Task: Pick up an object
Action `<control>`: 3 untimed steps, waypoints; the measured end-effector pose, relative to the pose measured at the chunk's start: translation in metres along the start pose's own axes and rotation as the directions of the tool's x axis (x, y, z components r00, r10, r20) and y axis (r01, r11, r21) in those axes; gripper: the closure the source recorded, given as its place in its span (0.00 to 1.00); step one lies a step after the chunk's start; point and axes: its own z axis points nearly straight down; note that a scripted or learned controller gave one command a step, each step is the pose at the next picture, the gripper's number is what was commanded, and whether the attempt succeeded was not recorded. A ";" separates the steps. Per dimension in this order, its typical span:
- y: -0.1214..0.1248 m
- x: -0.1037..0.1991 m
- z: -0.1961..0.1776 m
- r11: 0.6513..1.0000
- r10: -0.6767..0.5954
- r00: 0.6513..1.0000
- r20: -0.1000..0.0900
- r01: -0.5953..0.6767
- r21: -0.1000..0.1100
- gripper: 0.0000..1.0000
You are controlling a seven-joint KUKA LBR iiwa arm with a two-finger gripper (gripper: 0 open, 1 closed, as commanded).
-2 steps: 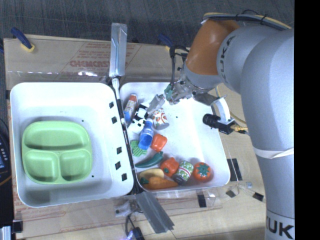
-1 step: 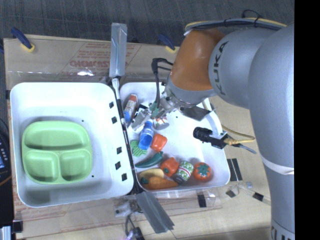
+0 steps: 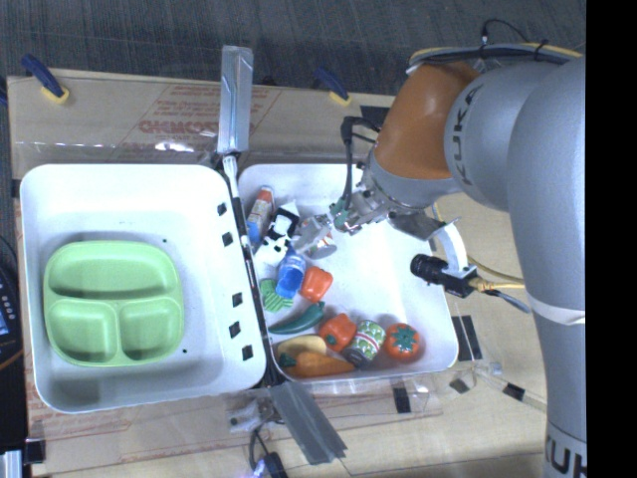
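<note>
The grey arm's two-finger gripper (image 3: pixel 320 233) hangs low over the upper middle of the right-hand shallow white bin (image 3: pixel 423 297), and whether its jaws are apart or together cannot be told. Just below it lies a small blue-and-white bottle (image 3: pixel 291 274) touching an orange cup-shaped toy (image 3: pixel 316 284), the likeliest pick. Because the toys crowd together along the bin's left wall, a descent could, I judge, strike two at once or nudge the bottle aside.

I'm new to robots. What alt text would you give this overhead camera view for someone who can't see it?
A grey robot arm with an orange band lowers its gripper over the right white bin, which holds a jumble of small colourful toys. The left white bin holds a green divided tray.
</note>
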 end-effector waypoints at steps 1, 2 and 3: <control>-0.028 -0.013 -0.014 0.979 0.204 0.979 -0.002 -0.204 0.004 0.00; -0.029 -0.046 -0.002 0.855 0.519 0.855 -0.001 -0.519 0.001 0.00; -0.024 0.029 -0.060 0.830 0.558 0.830 -0.002 -0.558 0.001 0.00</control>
